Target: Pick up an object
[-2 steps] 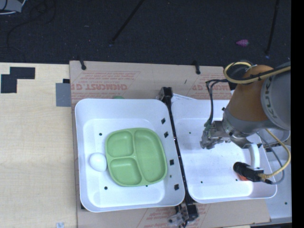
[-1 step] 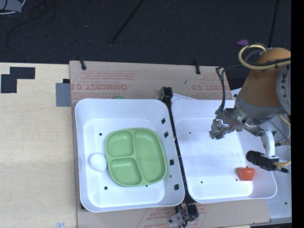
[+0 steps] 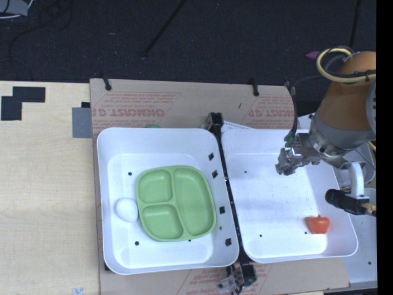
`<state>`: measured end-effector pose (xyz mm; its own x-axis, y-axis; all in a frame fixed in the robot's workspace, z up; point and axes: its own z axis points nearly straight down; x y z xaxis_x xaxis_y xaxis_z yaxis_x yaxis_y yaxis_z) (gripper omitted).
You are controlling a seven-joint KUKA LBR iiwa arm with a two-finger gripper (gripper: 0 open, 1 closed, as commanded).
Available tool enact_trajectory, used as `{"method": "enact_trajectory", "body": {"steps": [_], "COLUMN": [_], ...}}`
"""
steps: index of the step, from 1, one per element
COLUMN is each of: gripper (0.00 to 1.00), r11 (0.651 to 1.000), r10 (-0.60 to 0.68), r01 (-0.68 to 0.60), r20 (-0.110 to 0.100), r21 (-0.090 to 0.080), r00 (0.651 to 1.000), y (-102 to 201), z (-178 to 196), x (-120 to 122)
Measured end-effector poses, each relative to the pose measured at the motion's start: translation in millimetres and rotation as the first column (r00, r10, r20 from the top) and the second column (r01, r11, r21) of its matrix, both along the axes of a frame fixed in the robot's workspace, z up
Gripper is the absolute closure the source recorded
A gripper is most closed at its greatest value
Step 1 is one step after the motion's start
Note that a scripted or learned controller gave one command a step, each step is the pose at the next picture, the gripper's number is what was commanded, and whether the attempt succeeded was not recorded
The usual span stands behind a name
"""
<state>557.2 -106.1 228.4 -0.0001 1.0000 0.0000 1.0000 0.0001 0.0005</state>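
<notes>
One orange object [image 3: 317,224] well below-right of end effector [image 3: 286,163].

two white bins [image 3: 116,158], one green divided plate [image 3: 175,202], one white egg [image 3: 126,209], one orange object [image 3: 317,225]

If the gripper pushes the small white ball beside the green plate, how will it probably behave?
The white ball looks round and smooth, so it would probably roll at a light push. It lies against the green plate near the left bin's wall, which may stop it soon. Its smooth surface might slip from the jaws.
</notes>
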Motion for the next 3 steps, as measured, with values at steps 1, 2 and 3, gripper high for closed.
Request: {"method": "enact_trajectory", "body": {"steps": [1,2,3], "gripper": [1.00,1.00,1.00], "r11": [1.000,1.000,1.000], "r10": [0.004,0.003,0.004], "r01": [-0.004,-0.003,-0.004], "r20": [-0.003,-0.005,-0.005], "r21": [0.002,0.001,0.002], "r00": [1.000,1.000,1.000], "y": [50,102,155], "z": [9,-3,-7], "x": [-3,-3,-7]}}
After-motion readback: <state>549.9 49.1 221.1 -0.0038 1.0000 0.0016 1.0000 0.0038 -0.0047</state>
